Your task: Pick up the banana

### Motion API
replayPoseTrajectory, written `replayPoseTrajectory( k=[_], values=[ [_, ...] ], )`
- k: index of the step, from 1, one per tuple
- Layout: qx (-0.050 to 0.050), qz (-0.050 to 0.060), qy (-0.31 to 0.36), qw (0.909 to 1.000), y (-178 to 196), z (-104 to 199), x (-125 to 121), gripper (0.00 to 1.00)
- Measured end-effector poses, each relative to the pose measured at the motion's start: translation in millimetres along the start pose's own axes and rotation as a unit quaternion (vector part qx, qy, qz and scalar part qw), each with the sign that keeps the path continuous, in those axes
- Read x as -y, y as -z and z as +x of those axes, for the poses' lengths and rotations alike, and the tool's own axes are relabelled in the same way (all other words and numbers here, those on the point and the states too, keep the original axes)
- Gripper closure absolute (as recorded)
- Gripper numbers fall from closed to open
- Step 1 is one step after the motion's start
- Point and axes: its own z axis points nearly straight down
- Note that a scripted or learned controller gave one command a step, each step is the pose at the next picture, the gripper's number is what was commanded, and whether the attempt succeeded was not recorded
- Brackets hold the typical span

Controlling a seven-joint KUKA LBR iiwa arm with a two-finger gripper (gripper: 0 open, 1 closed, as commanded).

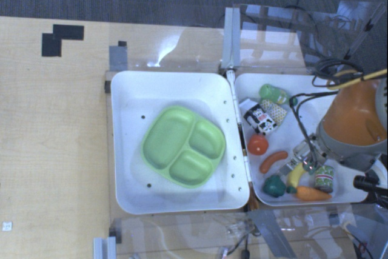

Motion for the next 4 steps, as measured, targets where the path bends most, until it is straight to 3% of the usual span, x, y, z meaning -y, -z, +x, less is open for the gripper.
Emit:
replayPoseTrajectory(
  k=[1,2,3,4],
  values=[
    [0.002,-0.002,0.000,1.0000,12,-1,-3,1.00],
    [-0.003,0.004,-0.115,0.9933,95,35,-60,1.00],
    [-0.003,0.004,-0.115,0.9933,95,35,-60,0.00],
    [-0.004,0.005,0.043,0.9990,16,-15,20,0.00]
  ],
)
